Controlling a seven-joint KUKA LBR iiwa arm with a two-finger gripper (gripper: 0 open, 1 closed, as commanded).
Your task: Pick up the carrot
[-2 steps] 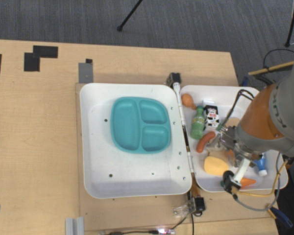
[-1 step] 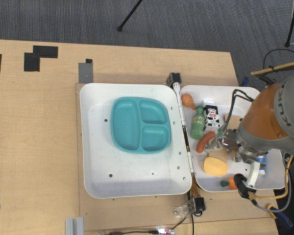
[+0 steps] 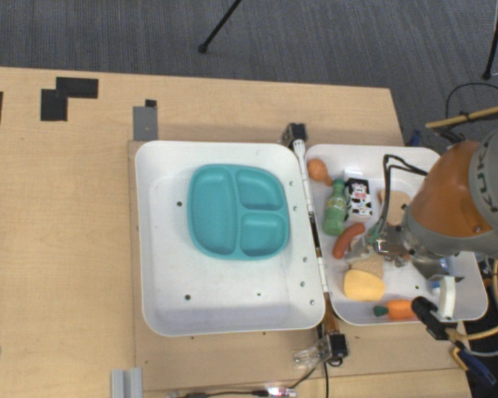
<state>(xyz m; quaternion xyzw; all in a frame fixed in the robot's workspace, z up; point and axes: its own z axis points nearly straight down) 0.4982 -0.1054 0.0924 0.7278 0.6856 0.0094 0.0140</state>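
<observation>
The carrot (image 3: 401,309), orange with a small green top pointing left, lies near the front edge of the right bin (image 3: 473,305). My gripper (image 3: 375,244) hangs over the middle of that bin, above and a little left of the carrot and apart from it. It is right beside the right end of a red sausage (image 3: 346,240). The grey arm with its orange band (image 3: 448,197) covers the bin's right part.
In the right bin also lie a yellow lemon-like piece (image 3: 363,285), a green bottle (image 3: 336,207), a small white box (image 3: 359,198) and an orange ball (image 3: 318,171). The left bin (image 3: 174,297) holds a teal divided plate (image 3: 236,211).
</observation>
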